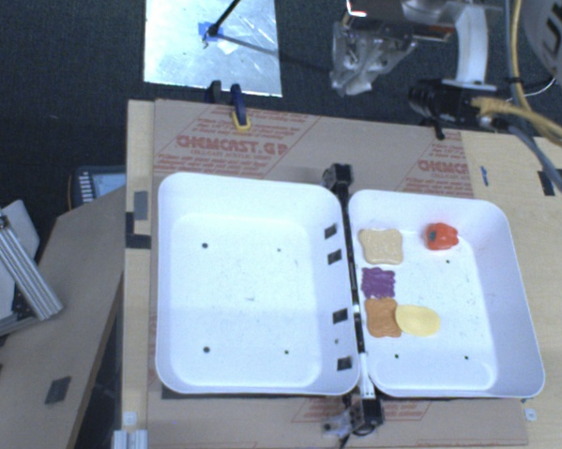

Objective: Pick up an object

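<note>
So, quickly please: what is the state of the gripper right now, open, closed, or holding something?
Gripper: raised above the bench behind the bins, nothing visibly held; open or closed cannot be told.

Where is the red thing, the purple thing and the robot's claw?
red thing (440, 236), camera view, on its round middle
purple thing (378, 282), camera view, on its flat centre
claw (357, 73), camera view, its lower tip

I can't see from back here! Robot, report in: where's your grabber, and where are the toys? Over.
End effector up beyond the bins, nothing between its fingers. Five toys in right bin; red toy sits apart. Nothing blocking it.
</note>
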